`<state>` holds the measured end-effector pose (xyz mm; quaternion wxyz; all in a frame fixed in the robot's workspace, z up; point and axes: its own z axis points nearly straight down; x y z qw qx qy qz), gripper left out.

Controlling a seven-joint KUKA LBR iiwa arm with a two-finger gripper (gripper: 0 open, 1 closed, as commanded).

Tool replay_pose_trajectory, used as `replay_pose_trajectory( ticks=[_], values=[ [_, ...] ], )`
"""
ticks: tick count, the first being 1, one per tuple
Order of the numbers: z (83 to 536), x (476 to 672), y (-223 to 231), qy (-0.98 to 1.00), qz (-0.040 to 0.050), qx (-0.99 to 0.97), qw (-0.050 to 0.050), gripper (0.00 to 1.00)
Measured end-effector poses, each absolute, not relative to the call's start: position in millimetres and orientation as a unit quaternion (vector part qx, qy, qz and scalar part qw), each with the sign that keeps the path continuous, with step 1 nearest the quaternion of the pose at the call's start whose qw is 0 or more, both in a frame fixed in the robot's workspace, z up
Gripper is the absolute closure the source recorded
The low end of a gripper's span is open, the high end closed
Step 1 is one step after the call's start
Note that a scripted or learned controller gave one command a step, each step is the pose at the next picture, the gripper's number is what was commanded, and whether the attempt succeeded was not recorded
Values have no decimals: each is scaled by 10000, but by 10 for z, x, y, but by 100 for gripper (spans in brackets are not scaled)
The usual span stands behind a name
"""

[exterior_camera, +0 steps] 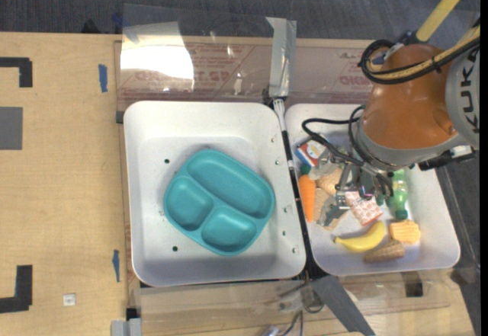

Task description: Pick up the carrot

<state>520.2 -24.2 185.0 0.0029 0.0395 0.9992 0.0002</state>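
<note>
KUKA gripper (345,191), finger state can't be told from overhead, hangs over the right bin (441,251) w/ the carrot (306,197) just beside it at 9 o'clock, long axis running 12-to-6 along the bin's left wall.

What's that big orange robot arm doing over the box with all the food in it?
The grey and orange robot arm is reaching down into the right white bin, full of toy food. Its gripper hangs just beside the long orange carrot, which lies along the bin's left wall, not picked up yet. A yellow banana and a corn cob lie nearby. The left white bin holds a teal divided plate.
</note>
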Motion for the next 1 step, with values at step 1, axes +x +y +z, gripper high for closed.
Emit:
replay_pose_trajectory(
  ticks=[1],
  values=[
    [1850, 5202, -242, 9992, 2, 396, 29, 0]
  ],
)
